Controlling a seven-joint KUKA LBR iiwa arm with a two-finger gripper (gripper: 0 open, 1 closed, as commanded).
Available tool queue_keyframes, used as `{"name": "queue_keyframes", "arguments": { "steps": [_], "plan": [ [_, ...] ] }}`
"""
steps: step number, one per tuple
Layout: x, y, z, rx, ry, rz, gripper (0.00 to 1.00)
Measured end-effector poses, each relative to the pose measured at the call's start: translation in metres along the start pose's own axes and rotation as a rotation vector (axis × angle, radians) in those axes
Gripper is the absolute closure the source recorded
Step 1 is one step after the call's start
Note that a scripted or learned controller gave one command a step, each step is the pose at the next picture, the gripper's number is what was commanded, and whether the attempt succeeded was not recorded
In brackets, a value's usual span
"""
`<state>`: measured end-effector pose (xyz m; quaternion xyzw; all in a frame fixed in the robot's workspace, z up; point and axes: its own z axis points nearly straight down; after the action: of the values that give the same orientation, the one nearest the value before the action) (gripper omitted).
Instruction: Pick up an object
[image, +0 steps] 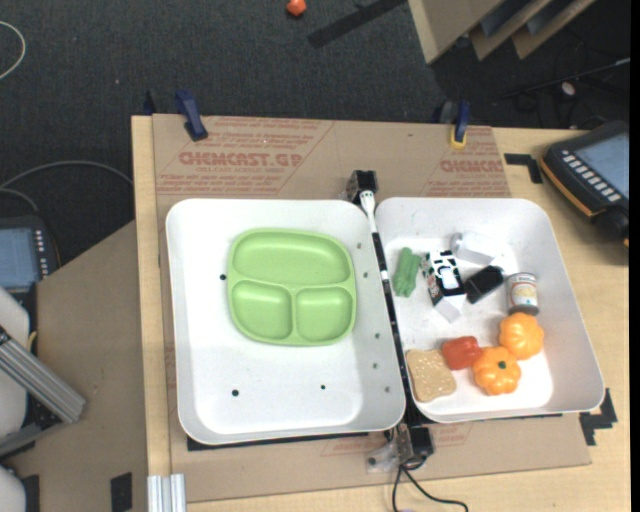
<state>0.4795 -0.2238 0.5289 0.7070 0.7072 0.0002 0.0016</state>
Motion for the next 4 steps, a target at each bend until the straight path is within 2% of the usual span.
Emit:
{"name": "queue_keyframes", "arguments": {
  "steps": [1, 4],
  "plan": [
    [0.0, 0.0, -0.006, -0.001, 0.0, 0.0, 1.0],
    [0.0, 0.086, -0.006, -0.003, -0.002, -0.001, 1.0]
  ]
}}
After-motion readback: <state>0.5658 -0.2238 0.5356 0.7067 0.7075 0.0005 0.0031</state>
